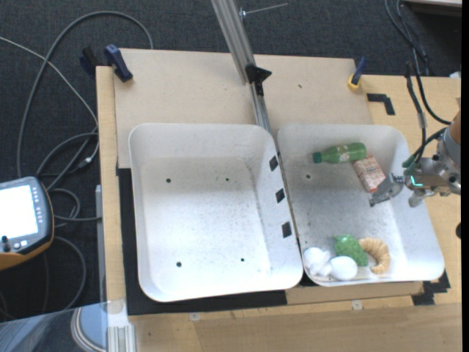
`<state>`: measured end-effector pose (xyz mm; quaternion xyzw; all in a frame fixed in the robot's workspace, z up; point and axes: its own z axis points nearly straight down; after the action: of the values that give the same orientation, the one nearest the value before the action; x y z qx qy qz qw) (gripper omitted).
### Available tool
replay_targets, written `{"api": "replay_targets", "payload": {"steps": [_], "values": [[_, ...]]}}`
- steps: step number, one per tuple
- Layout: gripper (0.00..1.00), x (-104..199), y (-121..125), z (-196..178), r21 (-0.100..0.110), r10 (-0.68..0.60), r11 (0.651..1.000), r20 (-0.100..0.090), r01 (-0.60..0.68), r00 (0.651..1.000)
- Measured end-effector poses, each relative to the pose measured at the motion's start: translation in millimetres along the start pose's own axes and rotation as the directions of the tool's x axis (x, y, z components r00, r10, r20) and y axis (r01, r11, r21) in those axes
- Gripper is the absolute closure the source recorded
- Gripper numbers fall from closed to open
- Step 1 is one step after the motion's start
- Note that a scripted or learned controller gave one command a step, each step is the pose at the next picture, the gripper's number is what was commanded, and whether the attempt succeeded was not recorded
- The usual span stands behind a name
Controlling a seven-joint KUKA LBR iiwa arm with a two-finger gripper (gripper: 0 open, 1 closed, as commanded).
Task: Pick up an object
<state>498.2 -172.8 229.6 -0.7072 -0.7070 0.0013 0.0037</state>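
The tan wooden surface (190, 86) carries two shallow white plastic bins side by side. The left white bin (209, 211) shows one bare speckled floor with a few small dark holes. The right white bin (322, 211) holds six loose things. Near its far wall lies one green plastic bottle (340, 153) on its side, and just beside the bottle's right end sits one small reddish-brown packet (369, 173), tilted. In the near corner four things are bunched together: one green leafy toy (352, 248), one tan curved croissant-shaped toy (377, 254) touching its right side, one white egg-shaped ball (344, 268) just in front of the green toy, and one lumpy white toy (316, 259) to the left of the ball. The one grey gripper (394, 190) reaches in over the right bin's right wall, its dark fingers spread apart with nothing between them, near the packet.
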Motion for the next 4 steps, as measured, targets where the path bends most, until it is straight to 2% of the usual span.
{"api": "replay_targets", "payload": {"steps": [1,3,4], "values": [[0.00,0,1,-2,-0.005,-0.001,1.000,0.001,0.001,1.000],[0.00,1,10,101,0.001,0.000,1.000,0.000,0.000,1.000],[0.00,2,10,139,0.000,0.000,1.000,0.000,0.000,1.000]]}}
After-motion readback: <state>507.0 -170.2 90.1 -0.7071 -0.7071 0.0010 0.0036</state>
